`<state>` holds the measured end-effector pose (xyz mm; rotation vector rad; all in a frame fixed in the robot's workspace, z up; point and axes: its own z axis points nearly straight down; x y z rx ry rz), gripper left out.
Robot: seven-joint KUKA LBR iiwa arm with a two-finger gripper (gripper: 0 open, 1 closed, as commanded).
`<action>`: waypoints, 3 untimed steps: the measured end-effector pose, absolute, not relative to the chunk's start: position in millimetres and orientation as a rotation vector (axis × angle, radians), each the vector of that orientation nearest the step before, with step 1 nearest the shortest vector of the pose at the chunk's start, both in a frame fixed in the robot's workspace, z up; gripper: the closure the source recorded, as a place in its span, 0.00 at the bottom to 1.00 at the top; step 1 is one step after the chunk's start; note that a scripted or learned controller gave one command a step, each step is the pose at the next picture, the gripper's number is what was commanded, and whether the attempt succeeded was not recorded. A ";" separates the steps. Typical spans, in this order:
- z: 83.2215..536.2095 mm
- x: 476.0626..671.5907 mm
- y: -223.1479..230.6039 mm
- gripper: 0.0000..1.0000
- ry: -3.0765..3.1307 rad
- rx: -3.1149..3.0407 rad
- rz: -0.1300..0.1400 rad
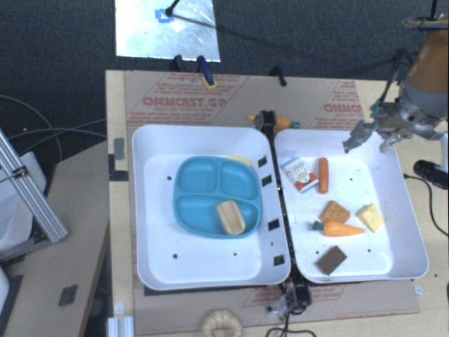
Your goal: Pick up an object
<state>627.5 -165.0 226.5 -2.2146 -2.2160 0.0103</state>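
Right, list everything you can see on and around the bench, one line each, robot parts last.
left bin: 1, white, left half of the bench
right bin: 1, white, right half of the bench
divided plate: 1, light blue, middle of the left bin
bread roll: 1, tan, lower right compartment of the plate
small carton: 1, white with red and blue, upper left of the right bin
sausage: 1, red-orange, right of the carton
cracker: 1, orange-brown, centre of the right bin
carrot: 1, orange, just below the cracker
cheese wedge: 1, pale yellow, right of the carrot
brown block: 1, dark brown, lower part of the right bin
arm: 1, grey and orange, upper right
hand: 1, grey, over the right bin's upper right corner
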 end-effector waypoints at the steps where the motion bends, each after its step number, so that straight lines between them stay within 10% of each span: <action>1: 235.1 629.9 -164.5 0.00 -2.226 -2.219 -0.001; 3: 119.8 641.5 -155.5 0.00 -2.229 -2.212 0.002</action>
